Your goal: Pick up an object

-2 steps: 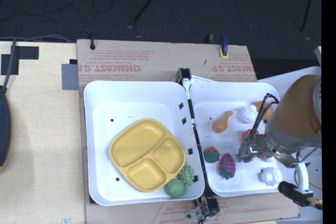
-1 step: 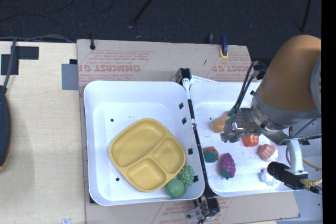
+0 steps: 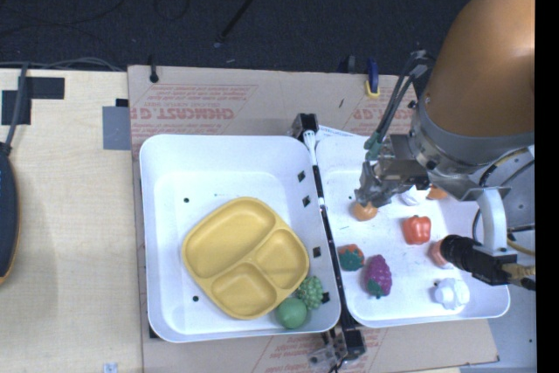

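Hovering over orange toy, pincer grip state unclear; cardboard print, mirrored, perhaps "CHEMCRZT".

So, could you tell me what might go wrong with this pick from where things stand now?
The pincer sits low over a small orange toy in the right bin; the toy is small and rounded, so it may slip out on closing. The bin's divider wall is close on the left, so a sideways drift could clip it. The red toy pepper and a white piece lie nearby and might get nudged.
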Robot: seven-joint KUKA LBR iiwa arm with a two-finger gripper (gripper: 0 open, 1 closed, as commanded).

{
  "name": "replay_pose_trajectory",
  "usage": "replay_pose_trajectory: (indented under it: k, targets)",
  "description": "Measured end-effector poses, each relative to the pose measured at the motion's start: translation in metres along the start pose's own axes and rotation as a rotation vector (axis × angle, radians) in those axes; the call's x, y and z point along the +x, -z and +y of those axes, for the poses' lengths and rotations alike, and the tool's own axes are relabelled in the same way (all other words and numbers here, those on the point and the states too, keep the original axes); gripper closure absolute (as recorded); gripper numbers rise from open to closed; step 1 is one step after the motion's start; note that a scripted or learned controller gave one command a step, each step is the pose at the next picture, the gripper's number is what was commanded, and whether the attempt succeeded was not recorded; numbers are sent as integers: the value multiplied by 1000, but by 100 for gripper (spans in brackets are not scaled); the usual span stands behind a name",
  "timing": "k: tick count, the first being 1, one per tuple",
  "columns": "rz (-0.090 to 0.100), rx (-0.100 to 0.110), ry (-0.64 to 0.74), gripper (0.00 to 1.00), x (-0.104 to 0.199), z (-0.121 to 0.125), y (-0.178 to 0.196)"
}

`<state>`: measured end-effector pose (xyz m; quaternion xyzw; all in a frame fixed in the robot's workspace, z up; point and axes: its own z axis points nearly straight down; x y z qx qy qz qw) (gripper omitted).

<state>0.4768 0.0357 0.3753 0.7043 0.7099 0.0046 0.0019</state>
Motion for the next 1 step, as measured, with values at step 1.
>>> replay_pose_trajectory:
  k: [1]
  targets:
    - [0,-1,0,100,79,17,104]
